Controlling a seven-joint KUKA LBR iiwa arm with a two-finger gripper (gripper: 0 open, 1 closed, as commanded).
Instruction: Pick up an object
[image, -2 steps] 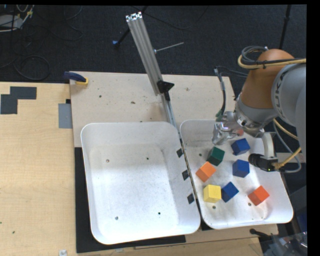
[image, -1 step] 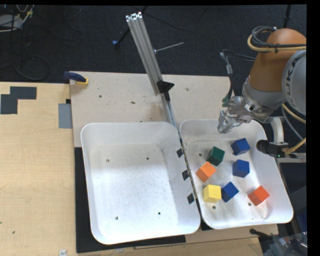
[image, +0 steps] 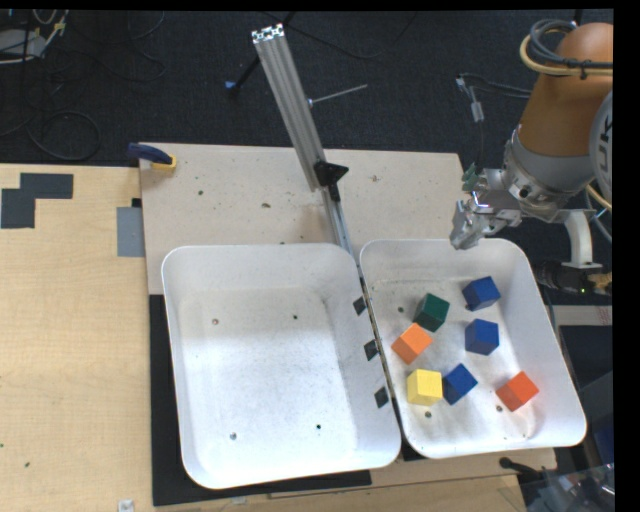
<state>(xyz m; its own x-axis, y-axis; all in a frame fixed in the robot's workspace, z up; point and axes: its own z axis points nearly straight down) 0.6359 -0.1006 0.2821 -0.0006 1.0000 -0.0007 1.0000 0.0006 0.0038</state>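
seven cubes lying in the right bin (image: 560, 340), all loose, none lifted. nearest the far rim, a blue cube (image: 481, 292); beside it toward the divider, a dark green cube (image: 433, 310) touching or nearly touching an orange cube (image: 411, 342). mid-bin, a second blue cube (image: 481, 335). closer to the near rim, a yellow cube (image: 424, 385) pressed against a third blue cube (image: 459, 383), and off alone, a red-orange cube (image: 517, 390). left bin (image: 200, 300) holding nothing worth reaching for.

gripper (image: 466, 232) poised above the far rim of the right bin, well clear of every cube, nothing between its tips. open or closed: cannot tell at this size and angle.

judged as the approach step, with no pick begun. next move likely calls for travelling inward over the bin, choosing a cube, and descending straight onto it. best candidates, by spacing: the blue cube nearest the far rim, the mid-bin blue cube or the lone red-orange cube, each with free room on two sides. poorer choices: the yellow and blue pair, and the green and orange pair, where a tip could land on the neighbour and shove both aside.
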